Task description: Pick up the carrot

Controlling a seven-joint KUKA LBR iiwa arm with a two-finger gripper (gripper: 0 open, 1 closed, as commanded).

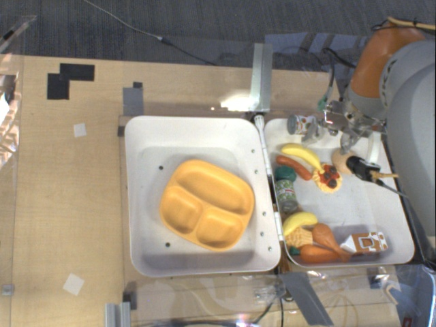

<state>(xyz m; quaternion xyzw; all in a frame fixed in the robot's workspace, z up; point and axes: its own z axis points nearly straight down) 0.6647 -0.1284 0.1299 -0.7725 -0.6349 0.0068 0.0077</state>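
A grey KUKA arm (409, 80) reaches in from the right of the counter (68, 203), its orange band (371, 63) bent over the far right corner of the right-hand bin (398, 213). The wrist angles down and to the left, putting the tool (338, 129) low over the far end of that bin, just beside a small silvery can (298, 124). Whether the tool is open or closed cannot be told from this angle.

The carrot (317, 254) lies on its side at the opposite, near end of the same bin, against the front wall and well apart from the tool. A brown drumstick (326, 237) rests touching it from above, a small brown-and-white carton (365, 242) sits just to its right, and a short yellow banana-like piece (300, 221) lies just beyond its left end.

Between the carrot and the tool, the middle of the bin carries a longer banana (303, 157), a red sausage (294, 167) lying alongside it, a green bottle (286, 191) on its side along the left wall, and a round pastry with red topping (329, 177).

The 2 white bins sit side by side, touching along a metal divider (267, 176). The left-hand bin (146, 251) holds 1 yellow divided plate (206, 203), set at a slant near its centre.
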